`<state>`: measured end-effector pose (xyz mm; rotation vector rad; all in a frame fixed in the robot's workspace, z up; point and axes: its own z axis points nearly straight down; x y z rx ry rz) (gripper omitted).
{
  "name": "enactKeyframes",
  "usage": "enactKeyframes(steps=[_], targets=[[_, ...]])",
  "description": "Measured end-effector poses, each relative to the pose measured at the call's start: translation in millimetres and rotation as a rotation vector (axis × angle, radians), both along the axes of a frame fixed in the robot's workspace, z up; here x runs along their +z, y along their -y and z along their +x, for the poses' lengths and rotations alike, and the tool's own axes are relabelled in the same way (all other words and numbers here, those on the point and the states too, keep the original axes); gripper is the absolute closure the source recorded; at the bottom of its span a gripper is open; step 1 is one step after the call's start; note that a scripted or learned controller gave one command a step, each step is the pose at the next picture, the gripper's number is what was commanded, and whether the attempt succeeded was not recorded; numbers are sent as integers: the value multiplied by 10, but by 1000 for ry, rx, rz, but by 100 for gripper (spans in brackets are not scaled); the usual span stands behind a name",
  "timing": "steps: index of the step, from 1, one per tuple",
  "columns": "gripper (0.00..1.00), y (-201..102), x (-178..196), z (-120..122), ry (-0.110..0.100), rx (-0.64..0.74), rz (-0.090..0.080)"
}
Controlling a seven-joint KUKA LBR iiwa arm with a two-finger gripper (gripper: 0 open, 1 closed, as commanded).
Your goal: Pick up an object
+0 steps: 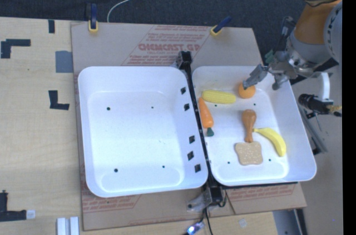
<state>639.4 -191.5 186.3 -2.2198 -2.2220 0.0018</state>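
**Gripper over the far edge of the right bin, beside the orange**

I see a small round orange fruit (247, 90) lying in the far part of the right bin (295, 117), bright orange and smooth. My gripper (255, 77) hangs just above it on its far right side; whether the claw is released or clenched I cannot tell from this slant.

Left of the orange lies a yellow corn cob (219, 97), and near that, against the divider, a carrot (206, 115) with a green tip. Nearer to me sit a brown drumstick (249, 123), a banana (273, 140) and a slice of toast (248, 154), all close together.

The bin's far rim runs just behind the orange. The left bin (94, 134) offers broad white floor.
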Motion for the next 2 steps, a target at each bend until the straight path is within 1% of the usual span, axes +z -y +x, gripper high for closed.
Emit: enactKeyframes(steps=[1, 2], targets=[[0, 330, 221, -546, -1, -4, -1], [0, -184, -1072, -761, -1, 2, 0]])
